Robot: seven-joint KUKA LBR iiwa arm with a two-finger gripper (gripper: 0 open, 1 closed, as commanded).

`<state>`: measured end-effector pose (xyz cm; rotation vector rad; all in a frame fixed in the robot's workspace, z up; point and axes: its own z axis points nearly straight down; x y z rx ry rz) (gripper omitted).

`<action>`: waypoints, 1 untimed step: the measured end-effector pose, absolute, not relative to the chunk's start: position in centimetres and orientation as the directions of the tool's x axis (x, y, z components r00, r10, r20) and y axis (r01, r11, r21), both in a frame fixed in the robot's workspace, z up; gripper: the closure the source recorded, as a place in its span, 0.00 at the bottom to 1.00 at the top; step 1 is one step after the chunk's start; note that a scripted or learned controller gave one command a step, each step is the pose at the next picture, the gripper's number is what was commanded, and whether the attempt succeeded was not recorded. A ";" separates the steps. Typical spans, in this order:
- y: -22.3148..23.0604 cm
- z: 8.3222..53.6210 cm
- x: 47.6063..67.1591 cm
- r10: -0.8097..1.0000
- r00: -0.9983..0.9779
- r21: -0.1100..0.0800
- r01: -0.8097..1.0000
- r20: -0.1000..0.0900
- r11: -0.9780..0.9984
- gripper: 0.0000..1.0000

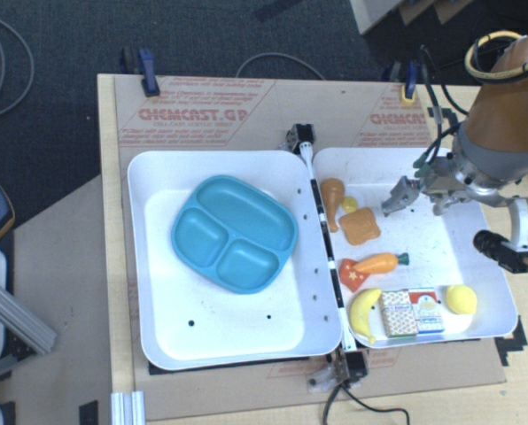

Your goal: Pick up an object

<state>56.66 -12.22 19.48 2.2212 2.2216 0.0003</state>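
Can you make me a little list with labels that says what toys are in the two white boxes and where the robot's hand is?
left bin: a blue divided plate
right bin: all the toy food
by the divider: an orange drumstick-shaped piece, a brown toast-like piece
middle: a carrot
front edge: a banana, a small carton, a lemon
gripper: above the right bin's back part, holding nothing I can see

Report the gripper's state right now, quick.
Gripper: above the right bin, holding nothing visible; open or closed cannot be told.
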 end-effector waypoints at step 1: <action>-10.5 7.9 56.6 1.000 0.000 -0.005 1.000 0.003 0.000 0.00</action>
